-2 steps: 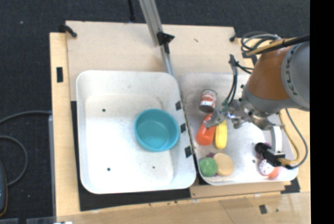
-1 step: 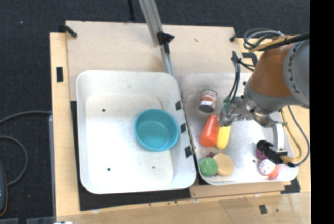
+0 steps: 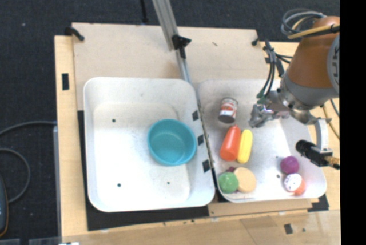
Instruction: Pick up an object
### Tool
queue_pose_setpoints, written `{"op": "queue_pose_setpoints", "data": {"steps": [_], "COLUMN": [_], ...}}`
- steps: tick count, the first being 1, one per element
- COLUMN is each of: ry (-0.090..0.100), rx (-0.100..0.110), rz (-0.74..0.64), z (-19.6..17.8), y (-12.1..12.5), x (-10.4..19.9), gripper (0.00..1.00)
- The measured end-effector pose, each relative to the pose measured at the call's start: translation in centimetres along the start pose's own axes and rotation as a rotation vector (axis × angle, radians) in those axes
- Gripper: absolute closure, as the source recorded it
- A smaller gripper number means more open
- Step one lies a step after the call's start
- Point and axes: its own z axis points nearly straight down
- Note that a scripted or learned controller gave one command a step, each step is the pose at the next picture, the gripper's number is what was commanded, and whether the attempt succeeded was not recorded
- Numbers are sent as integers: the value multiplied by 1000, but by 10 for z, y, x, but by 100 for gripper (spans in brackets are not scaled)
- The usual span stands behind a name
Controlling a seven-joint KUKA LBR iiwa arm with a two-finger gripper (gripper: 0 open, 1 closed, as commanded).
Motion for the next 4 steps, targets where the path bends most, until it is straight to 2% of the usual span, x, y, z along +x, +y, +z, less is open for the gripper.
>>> {"op": "queue_pose_setpoints", "data": {"steps": [1, 2, 4], "ry": [0, -1, 2], "rx": [4, 6, 10], "rz": [-1, -1, -3], "z": [-62, -62, -40], "y": [1, 2, 38], "x": [-3, -5, 83], "gripper": [100, 100, 100]}}
